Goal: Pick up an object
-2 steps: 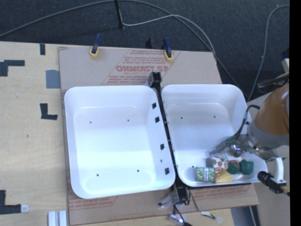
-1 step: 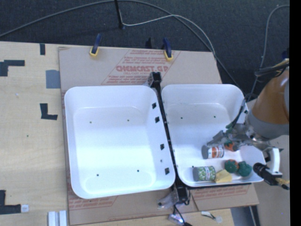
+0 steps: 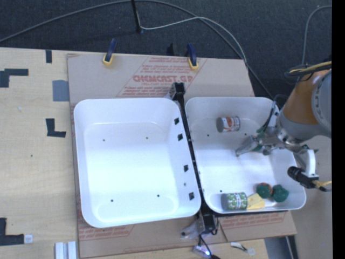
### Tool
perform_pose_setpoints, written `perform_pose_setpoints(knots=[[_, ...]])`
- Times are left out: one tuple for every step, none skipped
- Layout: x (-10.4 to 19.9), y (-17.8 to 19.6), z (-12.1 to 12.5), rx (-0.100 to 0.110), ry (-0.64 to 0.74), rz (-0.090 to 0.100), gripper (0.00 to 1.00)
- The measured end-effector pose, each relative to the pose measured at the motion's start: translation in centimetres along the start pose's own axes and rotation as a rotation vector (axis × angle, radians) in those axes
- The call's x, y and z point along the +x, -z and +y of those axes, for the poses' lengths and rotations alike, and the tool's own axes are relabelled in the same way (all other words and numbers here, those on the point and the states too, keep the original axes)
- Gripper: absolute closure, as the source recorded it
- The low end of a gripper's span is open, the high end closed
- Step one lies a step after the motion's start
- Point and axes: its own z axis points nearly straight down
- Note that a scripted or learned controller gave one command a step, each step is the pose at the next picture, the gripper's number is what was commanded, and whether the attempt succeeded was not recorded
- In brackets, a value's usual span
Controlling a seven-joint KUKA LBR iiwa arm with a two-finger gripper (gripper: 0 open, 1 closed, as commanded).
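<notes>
Gripper (image 3: 243, 149) hangs low over the right bin (image 3: 215, 104), finger state indeterminate (blurred). Nearby objects: red-labelled can (image 3: 228, 124) just behind it; green can (image 3: 234, 200), yellow block (image 3: 255, 201) and green-red toy (image 3: 271, 192) at the near wall.

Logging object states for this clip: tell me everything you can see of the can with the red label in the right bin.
The red-labelled can is a small cylinder lying on its side on the floor of the right bin, near the far wall. Its label looks red and white, and a greyish, metal-looking end faces the view's left. Any print is too small to read. It lies alone, apart from the other items at the bin's near edge. The gripper is to its near right, not touching it.
</notes>
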Motion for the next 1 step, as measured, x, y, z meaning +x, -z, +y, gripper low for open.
perform_pose_setpoints(knots=[[-0.13,0.16,4.81,-0.001,-0.002,-0.002,0.00]])
